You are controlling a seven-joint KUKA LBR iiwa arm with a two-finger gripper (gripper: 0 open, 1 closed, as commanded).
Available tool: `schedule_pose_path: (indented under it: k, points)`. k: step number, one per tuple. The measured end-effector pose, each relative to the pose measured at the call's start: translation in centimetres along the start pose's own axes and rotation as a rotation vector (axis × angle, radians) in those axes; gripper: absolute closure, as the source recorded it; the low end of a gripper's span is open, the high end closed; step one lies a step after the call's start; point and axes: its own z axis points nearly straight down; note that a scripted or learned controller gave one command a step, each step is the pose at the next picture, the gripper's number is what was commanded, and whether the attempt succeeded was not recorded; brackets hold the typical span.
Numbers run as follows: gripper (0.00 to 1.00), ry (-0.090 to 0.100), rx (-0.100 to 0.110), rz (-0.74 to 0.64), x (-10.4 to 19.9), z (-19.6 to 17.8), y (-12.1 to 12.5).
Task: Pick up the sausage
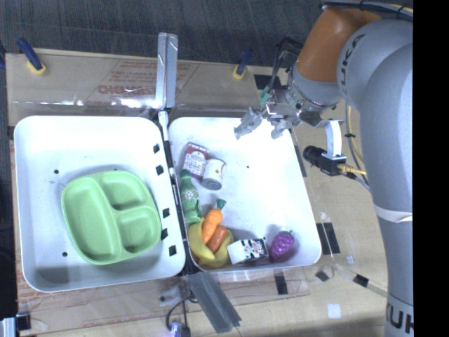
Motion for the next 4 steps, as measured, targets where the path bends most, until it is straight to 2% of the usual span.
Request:
schedule_pose_path:
  k: [1, 2, 3, 4]
  points:
    - [0.0, 0.0, -0.003, 0.2, 5.1, -14.7, 2.0]
    - [1.0, 0.0, 0.001, 0.188, 5.4, -15.7, 2.1]
    - [0.0, 0.0, 0.002, 0.188, 5.4, -15.7, 2.1]
    - [1.0, -0.001, 0.004, 0.178, 5.7, -16.6, 2.1]
